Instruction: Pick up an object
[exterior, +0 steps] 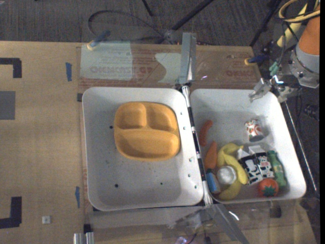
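My gripper [268, 91] hangs over the far right corner of the right bin [223, 103], open with nothing between its fingers. Below it in that bin lie a small red-and-white can [254, 129], two orange carrot-like pieces [205, 131] [210, 155], a yellow banana [231, 154], a white round lid [226, 175], a black-and-white carton [255, 168], a green bottle [277, 169], a red tomato [268, 187] and a blue piece [213, 183]. All of these sit apart from the gripper.
An orange divided plate [147, 130] lies in the left bin [101, 177]. A metal divider [192, 136] separates the two bins. The objects crowd the near half of the right bin. Cables and stand legs lie beyond the bench.
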